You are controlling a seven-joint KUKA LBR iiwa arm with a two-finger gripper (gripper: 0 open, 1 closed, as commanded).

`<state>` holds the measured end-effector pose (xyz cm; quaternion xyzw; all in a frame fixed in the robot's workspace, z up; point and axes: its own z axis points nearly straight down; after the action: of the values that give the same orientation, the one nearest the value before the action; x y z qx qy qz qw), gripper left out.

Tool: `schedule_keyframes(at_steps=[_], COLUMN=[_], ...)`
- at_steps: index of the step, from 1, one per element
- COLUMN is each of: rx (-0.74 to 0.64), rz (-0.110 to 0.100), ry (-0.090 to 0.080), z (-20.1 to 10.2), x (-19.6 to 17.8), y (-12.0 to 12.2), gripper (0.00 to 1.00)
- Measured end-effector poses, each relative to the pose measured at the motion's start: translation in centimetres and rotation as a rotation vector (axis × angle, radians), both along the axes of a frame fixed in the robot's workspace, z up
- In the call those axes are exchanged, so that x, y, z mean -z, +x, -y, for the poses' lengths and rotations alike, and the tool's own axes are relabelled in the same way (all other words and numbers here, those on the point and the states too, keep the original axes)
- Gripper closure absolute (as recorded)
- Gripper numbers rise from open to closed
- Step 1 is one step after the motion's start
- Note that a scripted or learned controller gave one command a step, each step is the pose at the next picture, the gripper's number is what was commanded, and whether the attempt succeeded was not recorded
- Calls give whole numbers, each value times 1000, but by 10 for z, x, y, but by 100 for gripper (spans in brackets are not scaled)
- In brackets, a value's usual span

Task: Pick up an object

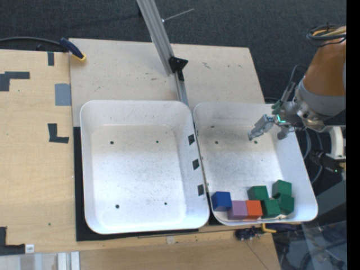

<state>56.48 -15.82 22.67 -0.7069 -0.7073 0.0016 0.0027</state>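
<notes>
In the camera view we look down on a pale wooden tabletop (140, 61) carrying two shallow white bins side by side. The left bin (90, 151) has a speckled floor with a few small dark dots. The right bin (225, 117) holds a cluster of small blocks gathered along its near edge, toward the lower right corner. From left to right we see a blue block (221, 200), a purple block (239, 208), an orange block (254, 208), and a group of green blocks (274, 197) piled just beside and partly behind the orange one, touching each other. The arm (325, 77), grey with an orange band, reaches in from the right, and its gripper (259, 129) hangs over the far part of the right bin, well apart from the blocks. Its fingers (256, 133) point toward the left and down, and we see nothing between them; we cannot tell how wide they stand. A grey metal rail (154, 24) slants down from the top toward the seam between the bins, and a blue and yellow clamp (72, 48) lies near the tabletop's far left corner.
</notes>
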Motion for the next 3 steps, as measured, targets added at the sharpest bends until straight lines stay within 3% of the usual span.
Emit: schedule_keyframes(at_steps=[1,3], rx=[-1,-1], rz=[5,-1], ry=[-1,-1], z=[0,-8], x=[-3,121], y=[1,7], gripper=[0,0])
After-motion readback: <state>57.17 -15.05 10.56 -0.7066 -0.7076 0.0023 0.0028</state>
